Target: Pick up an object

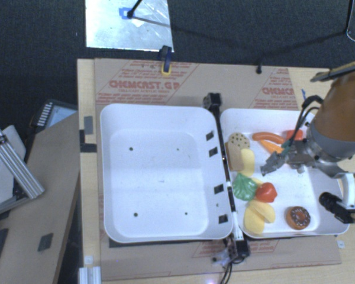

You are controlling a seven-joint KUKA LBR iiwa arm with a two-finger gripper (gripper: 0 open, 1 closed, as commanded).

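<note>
Orange carrot [266, 138] lay in the right bin [319, 226], just beside the claw [271, 164]; whether the claw was open I could not tell. Crowded toy food risked a glancing, empty grasp.

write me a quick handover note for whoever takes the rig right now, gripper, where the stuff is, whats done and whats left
Gripper: low over the right bin, above its middle; nothing visibly held, finger state unclear.
Things, all in the right bin: cookie and pale yellow block by the divider, carrot at the back, green leafy piece, tomato, lemon-coloured pieces, donut at the front.
Left bin: beside the right one.
Done: arm is in over the right bin.
Left: grasp one object and lift it.
</note>
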